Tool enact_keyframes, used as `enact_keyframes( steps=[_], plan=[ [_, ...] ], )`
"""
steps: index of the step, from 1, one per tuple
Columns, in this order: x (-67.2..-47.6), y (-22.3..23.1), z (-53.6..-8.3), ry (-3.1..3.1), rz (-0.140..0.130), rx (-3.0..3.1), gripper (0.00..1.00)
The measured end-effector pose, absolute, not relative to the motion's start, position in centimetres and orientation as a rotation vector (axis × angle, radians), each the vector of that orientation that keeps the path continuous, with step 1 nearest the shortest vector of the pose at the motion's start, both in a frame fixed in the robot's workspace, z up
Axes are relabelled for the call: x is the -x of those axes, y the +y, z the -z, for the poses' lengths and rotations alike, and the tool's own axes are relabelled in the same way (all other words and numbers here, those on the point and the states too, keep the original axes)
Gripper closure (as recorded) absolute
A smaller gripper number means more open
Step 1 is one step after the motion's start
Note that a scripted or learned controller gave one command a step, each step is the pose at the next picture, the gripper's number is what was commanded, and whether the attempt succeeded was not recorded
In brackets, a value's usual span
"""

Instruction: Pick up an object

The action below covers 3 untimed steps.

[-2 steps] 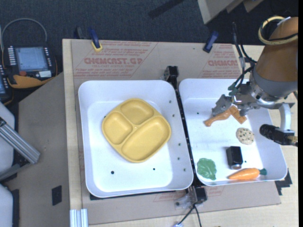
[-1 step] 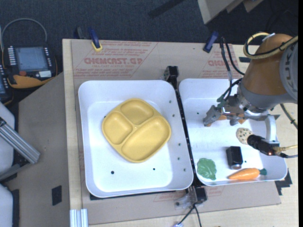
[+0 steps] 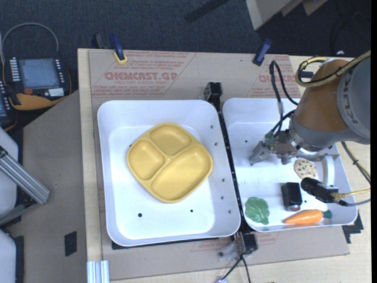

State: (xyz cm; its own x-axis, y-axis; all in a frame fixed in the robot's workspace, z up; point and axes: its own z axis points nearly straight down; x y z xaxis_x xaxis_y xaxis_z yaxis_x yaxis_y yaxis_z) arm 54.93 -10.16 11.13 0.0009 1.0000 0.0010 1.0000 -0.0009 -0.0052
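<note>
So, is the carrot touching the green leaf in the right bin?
Apart. The camera view shows bare white floor of the right bin between the carrot and the green leaf.

Plate [image 3: 171,161] in left bin [image 3: 118,158], carrot [image 3: 303,217] beside leaf [image 3: 257,210] in right bin [image 3: 247,125]

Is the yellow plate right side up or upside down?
Right side up: the yellow plate shows its three compartments facing upward in the left bin.

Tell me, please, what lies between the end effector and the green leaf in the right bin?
Nothing: the camera view shows only bare floor of the bin between the end effector and the leaf.
</note>
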Motion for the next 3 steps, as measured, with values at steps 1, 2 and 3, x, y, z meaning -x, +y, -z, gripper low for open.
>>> enact_keyframes(
  steps=[1, 2, 3],
  plan=[
    [-54.9, -10.1, -8.3, -2.218, -0.003, 2.219, 0.00],
    [-55.0, -10.1, -9.5, -2.221, 0.001, 2.223, 1.00],
    [-55.3, -10.7, -15.7, -2.225, 0.005, 2.225, 1.00]
  ],
)
